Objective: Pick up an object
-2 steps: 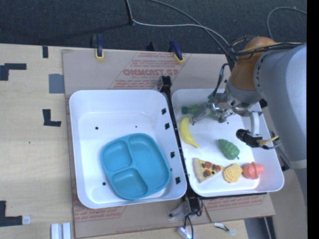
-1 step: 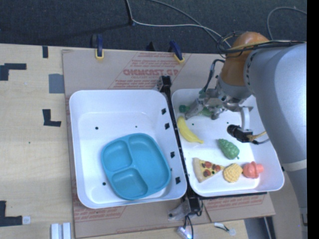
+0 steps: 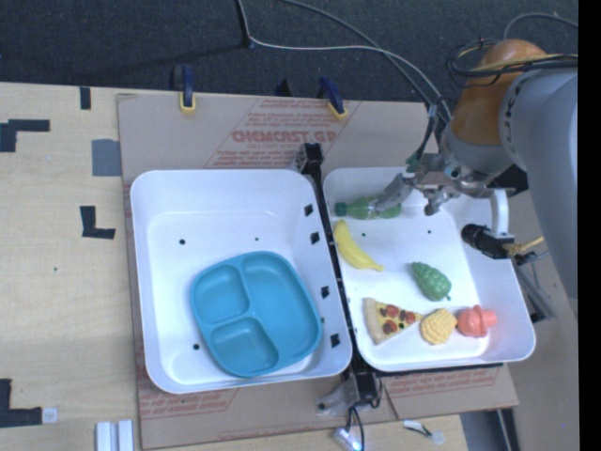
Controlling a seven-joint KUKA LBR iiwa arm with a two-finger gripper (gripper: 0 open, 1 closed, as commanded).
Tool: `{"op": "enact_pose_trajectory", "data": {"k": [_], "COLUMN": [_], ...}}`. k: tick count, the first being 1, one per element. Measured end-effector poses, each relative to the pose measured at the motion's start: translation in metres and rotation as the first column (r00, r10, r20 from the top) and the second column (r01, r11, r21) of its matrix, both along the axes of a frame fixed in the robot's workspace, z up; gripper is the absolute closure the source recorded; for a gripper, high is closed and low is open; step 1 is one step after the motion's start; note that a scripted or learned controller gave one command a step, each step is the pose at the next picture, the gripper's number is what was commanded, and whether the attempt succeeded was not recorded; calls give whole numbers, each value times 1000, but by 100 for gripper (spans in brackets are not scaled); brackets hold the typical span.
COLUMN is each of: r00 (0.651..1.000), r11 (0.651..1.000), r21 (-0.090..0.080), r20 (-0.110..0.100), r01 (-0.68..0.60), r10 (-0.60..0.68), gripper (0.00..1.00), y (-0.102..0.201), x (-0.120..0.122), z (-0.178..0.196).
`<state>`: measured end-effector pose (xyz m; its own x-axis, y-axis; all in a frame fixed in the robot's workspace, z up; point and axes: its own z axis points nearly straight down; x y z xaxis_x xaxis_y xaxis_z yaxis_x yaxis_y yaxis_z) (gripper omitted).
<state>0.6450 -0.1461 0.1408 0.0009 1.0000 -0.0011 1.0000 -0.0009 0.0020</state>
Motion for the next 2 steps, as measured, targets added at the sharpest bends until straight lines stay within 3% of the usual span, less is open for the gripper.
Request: {"op": "enact_pose_trajectory", "data": {"k": [1,2], "r00": [1000,1000], "r11": [1000,1000], "r21": [1,1], "r20": [-6,-5], "r01": [-4,-2], "r10": [4,2], "gripper": [0,0], "y": [33,32], "x": [23,23], "z": [-34,-32]}}
